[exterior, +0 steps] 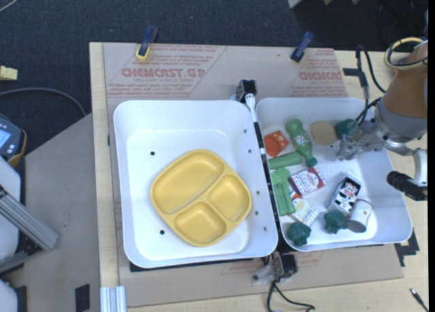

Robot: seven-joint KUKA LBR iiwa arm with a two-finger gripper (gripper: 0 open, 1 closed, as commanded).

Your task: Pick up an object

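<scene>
The gripper [352,146] hangs low over the upper right part of the right bin [393,226], reaching in from three o'clock, the grey arm [402,115] and its orange band behind it. From here I cannot tell whether it is open or shut, or whether it grips anything. Just at its nine o'clock, nearly touching it, lies a tan round object [324,132], with a small teal piece [344,127] between the two, right against the gripper's metal.

The rest of the loose things sit below and to the left of the gripper. A green bottle [299,139] lies tilted near the top of the bin, with an orange packet [275,143] at its nine o'clock. A long green piece [281,183] runs down along the bin's left wall. A red-and-white packet [306,181] rests mid-bin, at about seven o'clock from the gripper. Farther down at six o'clock are a black-and-white carton [346,195], a white cup [359,215] on its side and two dark green lumps [316,228].

The left bin [129,168] carries a yellow divided tray [200,197], well apart from the gripper.
</scene>
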